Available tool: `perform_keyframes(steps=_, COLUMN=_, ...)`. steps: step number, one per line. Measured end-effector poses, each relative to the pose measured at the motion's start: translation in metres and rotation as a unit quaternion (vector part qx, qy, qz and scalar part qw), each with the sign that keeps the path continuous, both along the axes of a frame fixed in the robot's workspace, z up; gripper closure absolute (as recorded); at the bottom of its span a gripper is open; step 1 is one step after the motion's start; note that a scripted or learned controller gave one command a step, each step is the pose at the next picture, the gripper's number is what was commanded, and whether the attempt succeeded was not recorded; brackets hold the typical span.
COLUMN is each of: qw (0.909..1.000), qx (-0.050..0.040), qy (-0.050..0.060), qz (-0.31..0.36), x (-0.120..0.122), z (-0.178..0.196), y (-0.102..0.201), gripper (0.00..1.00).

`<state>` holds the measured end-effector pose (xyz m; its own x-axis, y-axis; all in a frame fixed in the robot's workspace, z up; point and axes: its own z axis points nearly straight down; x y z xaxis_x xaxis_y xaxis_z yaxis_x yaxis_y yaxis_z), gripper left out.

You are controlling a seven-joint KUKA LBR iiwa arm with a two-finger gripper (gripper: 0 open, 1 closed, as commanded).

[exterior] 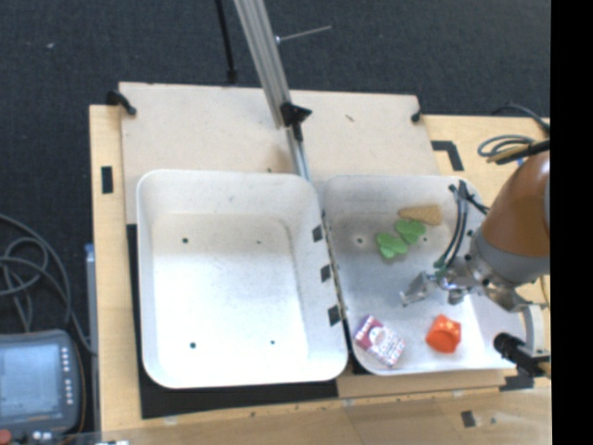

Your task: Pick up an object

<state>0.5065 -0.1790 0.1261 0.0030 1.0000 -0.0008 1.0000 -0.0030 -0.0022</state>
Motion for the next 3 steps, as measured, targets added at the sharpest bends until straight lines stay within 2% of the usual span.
perform_keyframes(steps=1, qw=1.0, qx=-0.0007, qy=-0.001, qz=0.0, x=0.0, z=-0.026, y=-0.001, gripper=0.0)
perform_keyframes(steps=2, qw=1.0, qx=-0.0003, qy=-0.004, qz=-0.002, x=0.002, z=-0.014, y=-0.002, gripper=1.0)
perform_keyframes(steps=3, qw=1.0, qx=-0.0009, qy=-0.005, qz=-0.002, x=0.0, z=0.031, y=-0.008, gripper=1.0)
